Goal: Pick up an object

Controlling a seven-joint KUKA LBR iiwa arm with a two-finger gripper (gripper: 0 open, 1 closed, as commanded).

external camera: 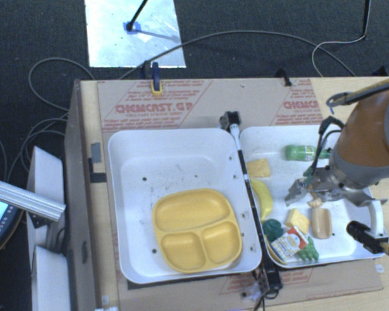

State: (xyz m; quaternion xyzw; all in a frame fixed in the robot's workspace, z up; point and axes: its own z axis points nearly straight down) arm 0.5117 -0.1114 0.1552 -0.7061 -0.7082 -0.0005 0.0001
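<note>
Across the middle of the frame sits a cardboard-lined bench (178, 100) bearing two shallow white bins side by side. Filling the centre-left is the left bin (126, 155), which holds a yellow divided tray (197, 229) lying flat toward its lower right part. At the right of the frame the right bin (271, 138) carries a scatter of small items. Over its right half hangs the arm (369, 142), grey with an orange band, reaching in from the right edge. Its gripper (307, 188) hovers low above the bin's middle; whether it is released or clenched cannot be told from this angle. Along the bin's left wall lies a banana (262, 199), with a pale yellow block (258, 168) above it. A green bottle (300, 152) lies toward the upper right. Lower down are a tan bread-like piece (321, 223), a yellow wedge (297, 219), a dark green lump (272, 229) and a printed packet (287, 247).
</note>
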